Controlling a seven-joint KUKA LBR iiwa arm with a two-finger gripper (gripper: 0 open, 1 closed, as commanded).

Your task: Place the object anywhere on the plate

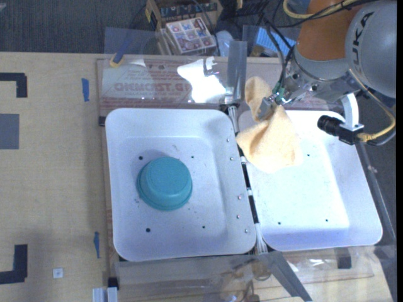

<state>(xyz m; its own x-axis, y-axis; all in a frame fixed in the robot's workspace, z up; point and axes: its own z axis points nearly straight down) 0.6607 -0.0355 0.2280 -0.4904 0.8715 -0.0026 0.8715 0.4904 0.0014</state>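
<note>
A teal round plate (165,182) lies in the left white bin (123,231), left of its middle. A yellow cloth (272,142) hangs crumpled over the upper left corner of the right bin (327,200), its lower edge reaching the divide between the bins. My gripper (276,100) comes in from the upper right and is shut on the cloth's upper part, with the fabric bunched around the fingertips. The cloth sits well to the right of the plate and somewhat above it in the view.
A grey upright post (237,68) stands behind the bins' divide, close to the cloth. A black cylindrical fitting (332,127) sticks out of the arm over the right bin. Boxes and cables lie beyond the bench's far edge.
</note>
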